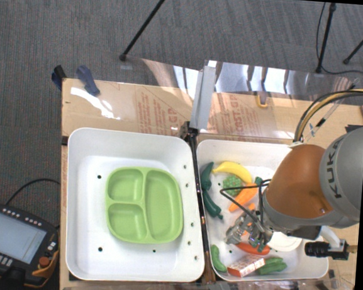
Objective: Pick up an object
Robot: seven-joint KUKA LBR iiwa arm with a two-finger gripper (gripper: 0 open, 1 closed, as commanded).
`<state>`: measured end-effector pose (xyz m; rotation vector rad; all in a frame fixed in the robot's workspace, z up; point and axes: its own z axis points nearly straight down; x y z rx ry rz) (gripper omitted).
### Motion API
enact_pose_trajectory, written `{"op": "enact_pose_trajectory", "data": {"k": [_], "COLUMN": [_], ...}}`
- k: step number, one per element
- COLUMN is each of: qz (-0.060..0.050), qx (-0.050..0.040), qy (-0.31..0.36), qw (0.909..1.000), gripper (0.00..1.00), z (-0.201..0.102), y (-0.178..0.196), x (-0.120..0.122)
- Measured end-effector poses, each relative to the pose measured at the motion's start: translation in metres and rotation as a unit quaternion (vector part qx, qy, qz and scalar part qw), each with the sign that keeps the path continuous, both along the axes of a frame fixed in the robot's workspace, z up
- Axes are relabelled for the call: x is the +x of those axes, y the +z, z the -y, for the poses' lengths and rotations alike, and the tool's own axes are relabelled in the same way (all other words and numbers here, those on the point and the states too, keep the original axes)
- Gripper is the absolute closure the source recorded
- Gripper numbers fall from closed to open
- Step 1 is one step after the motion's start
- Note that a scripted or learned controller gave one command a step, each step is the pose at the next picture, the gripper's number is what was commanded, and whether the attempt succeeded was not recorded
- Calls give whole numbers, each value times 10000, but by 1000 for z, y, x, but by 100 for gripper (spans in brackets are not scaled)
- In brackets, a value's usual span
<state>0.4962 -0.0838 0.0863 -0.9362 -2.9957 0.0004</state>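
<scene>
My gripper point(248, 232) reaches down into the right bin point(244, 146), among several toy foods. It hangs just above a red piece point(252, 248) and beside an orange carrot point(245, 196). A yellow banana point(233, 170) lies at the bin's far side, with a dark green cucumber point(210, 197) along the left wall. A red and white box point(246, 267) and a green pickle point(272, 265) lie near the front wall. The wrist hides what is under the gripper.
The left bin point(79, 164) holds a light green divided plate point(145, 204). The grey arm with its orange band point(298, 186) covers the right half of the right bin. A white round item point(285, 242) lies beside the gripper. A pendant point(9, 240) sits at the lower left.
</scene>
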Motion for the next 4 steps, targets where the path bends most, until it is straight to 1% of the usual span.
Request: {"op": "enact_pose_trajectory", "data": {"k": [1, 2, 3, 4], "qz": [3, -1, -5, 13], "qx": [1, 7, 5, 0], "qy": [6, 20, 23, -502], "qw": [10000, 10000, 10000, 9987], "gripper": [0, 100, 0, 0], "z": [0, 0, 0, -2], "y": [0, 10, 9, 1], "x": [0, 0, 0, -17]}}
